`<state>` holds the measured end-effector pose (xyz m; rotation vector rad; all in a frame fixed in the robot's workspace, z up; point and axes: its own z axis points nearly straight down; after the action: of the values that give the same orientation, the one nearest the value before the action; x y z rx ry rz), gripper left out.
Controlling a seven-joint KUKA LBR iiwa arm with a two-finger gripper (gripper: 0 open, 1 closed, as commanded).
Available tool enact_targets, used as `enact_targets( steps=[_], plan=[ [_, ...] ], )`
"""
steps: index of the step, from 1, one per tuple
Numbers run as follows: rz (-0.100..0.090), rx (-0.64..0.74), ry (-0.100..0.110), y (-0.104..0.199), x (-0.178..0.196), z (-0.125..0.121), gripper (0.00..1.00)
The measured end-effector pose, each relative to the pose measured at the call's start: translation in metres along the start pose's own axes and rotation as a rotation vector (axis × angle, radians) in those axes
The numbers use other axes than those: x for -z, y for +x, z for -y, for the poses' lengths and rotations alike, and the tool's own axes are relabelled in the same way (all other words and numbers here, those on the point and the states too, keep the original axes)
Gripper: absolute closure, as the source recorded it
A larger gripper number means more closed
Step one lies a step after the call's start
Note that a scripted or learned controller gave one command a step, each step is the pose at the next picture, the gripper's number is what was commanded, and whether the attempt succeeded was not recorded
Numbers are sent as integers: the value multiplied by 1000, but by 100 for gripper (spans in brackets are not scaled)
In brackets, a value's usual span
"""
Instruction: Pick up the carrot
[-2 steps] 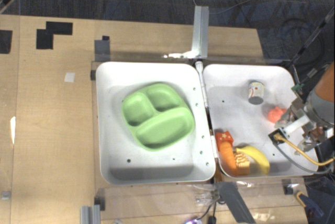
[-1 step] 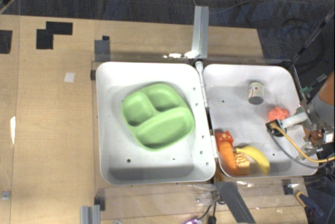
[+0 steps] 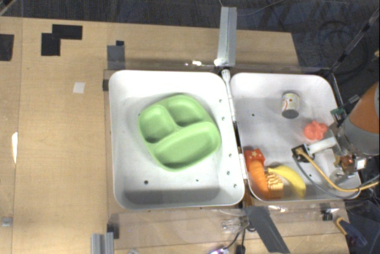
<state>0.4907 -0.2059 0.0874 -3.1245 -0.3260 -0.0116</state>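
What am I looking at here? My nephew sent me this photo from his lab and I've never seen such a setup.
One camera looks down at a slant on a bench bearing two shallow white bins. The left bin holds a green divided plate. The right bin holds a carrot near its front left corner, with a banana beside it, a small red item just behind it, a small can and a pink lump. The grey and orange shape at the right is a robot arm reaching in; its gripper sits over the right bin's right side, away from the carrot. Nothing is seen held.
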Motion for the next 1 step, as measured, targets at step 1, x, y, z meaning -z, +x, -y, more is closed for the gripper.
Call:
enact_targets(
  steps=[1],
  plan=[
    [0, 247, 5, 0, 0, 1, 0]
  ],
)
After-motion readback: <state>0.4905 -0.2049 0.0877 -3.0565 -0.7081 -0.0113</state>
